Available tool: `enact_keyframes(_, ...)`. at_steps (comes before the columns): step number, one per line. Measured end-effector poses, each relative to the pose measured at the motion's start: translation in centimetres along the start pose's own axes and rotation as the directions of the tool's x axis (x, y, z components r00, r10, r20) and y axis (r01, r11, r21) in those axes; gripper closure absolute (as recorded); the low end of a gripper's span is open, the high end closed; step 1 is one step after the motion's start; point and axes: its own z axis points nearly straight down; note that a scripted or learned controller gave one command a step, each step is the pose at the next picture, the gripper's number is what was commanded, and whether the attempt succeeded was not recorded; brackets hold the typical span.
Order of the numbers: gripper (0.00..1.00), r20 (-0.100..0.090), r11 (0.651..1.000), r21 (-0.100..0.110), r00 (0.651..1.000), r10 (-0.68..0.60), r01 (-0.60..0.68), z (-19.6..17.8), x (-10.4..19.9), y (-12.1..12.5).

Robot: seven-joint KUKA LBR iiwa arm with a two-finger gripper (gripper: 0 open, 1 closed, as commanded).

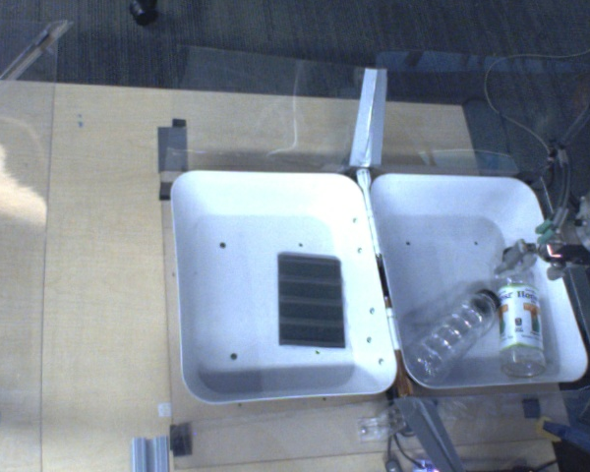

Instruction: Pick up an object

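Observation:
A dark ribbed rectangular pad (311,300) lies flat in the middle of the left bin (206,264). In the right bin (442,214), a clear plastic bottle (450,335) lies on its side near the front. A smaller bottle with a white label (521,328) lies next to it, at the bin's front right corner. My gripper (524,258) hangs at the right bin's right side, just above and behind the labelled bottle's cap. It is small and partly cut off by the view's edge. Nothing shows held in it.
A clear panel and a metal divider strip (368,116) stand behind the seam between the two bins. Cables (531,96) run along the right behind the right bin. Wooden bench top (88,264) surrounds both bins.

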Motion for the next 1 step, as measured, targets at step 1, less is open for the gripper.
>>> enact_keyframes(1, 0.00, 0.001, 0.991, -0.021, 0.991, -0.135, 0.135, 8.14, 0.14, 0.93)
